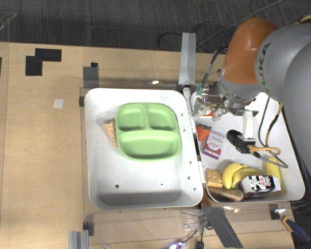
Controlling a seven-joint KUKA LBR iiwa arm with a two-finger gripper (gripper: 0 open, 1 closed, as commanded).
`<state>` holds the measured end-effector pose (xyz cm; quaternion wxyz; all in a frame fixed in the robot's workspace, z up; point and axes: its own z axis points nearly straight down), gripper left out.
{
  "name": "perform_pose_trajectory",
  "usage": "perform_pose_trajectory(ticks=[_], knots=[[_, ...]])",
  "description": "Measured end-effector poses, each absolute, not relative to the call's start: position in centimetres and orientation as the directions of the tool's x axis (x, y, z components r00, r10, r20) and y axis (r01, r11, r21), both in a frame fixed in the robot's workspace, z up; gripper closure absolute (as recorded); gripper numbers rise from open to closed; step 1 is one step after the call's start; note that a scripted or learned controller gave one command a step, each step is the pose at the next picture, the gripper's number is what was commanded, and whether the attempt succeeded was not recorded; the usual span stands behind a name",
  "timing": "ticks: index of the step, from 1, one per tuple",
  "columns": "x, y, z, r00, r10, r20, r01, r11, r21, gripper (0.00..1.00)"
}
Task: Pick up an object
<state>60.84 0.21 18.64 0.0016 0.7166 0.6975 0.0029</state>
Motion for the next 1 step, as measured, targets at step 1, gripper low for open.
perform_pose_trajectory(ticks=[1], knots=[[58.03,3.12,21.22,0.028,1.000,0.002,1.000,-0.028,0.004,1.00]])
